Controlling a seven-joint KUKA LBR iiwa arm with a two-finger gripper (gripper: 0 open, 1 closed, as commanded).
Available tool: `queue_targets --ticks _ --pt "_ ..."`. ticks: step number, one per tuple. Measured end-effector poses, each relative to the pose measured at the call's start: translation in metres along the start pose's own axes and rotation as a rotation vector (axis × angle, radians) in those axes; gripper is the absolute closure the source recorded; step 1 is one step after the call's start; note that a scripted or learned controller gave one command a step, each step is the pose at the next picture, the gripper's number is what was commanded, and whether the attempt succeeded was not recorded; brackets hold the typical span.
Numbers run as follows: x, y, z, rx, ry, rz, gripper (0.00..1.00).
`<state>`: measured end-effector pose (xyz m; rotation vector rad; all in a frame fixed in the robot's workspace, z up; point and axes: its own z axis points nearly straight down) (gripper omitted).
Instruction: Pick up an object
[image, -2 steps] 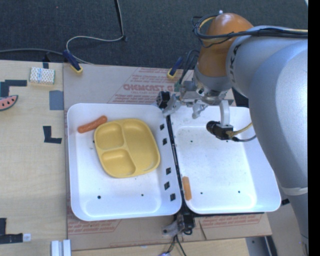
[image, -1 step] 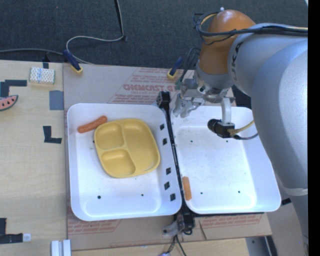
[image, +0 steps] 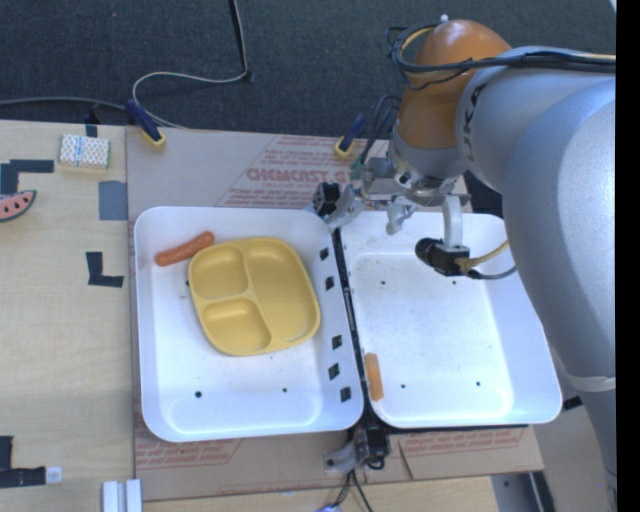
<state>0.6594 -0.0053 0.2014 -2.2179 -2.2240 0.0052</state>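
Carrot piece (image: 373, 376) lies at 7 o'clock in your right bin (image: 500, 390), not yet picked; the gripper (image: 397, 212) hangs at 12 o'clock, its state I cannot tell.

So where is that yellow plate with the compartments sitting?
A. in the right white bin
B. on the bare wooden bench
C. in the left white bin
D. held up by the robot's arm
C. The yellow plate lies flat on the floor of the left bin, next to an orange carrot-like piece at its upper left, apart from the right bin.
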Motion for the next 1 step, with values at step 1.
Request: queue_targets --ticks 1 --pt "0.0008 0.0000 -0.0095 0.001 0.001 -0.002 1.00"
